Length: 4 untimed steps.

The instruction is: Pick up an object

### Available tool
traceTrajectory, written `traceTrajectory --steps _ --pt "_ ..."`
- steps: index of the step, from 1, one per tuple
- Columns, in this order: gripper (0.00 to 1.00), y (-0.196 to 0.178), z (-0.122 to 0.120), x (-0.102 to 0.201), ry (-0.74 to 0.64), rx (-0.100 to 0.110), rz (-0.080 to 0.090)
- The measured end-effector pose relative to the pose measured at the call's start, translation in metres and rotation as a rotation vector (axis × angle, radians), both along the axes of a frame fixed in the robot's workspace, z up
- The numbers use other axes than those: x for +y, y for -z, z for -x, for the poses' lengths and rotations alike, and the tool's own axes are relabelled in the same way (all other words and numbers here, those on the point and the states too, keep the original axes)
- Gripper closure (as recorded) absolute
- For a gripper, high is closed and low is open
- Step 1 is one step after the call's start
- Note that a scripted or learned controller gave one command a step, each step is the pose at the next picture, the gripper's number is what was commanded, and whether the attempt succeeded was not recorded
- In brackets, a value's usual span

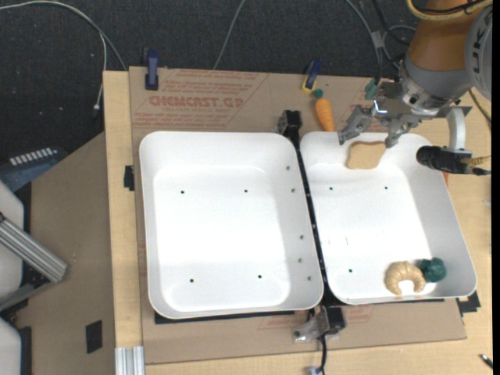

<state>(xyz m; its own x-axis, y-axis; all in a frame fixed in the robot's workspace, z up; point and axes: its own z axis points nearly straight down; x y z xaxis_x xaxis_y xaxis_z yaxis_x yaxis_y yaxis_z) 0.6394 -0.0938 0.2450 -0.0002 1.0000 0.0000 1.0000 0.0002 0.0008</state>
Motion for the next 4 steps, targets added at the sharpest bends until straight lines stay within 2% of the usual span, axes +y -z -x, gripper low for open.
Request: traceTrajectory --steps 1,3,4 --pt "0.00 0.063 0.003 -0.001 0.000 0.006 -0.001" --pt "0.00 0.162 -0.003 -0.004 0.000 0.005 -0.001" --pt "1.00 0.148 -0.005 -0.004 0.000 -0.001 0.000"
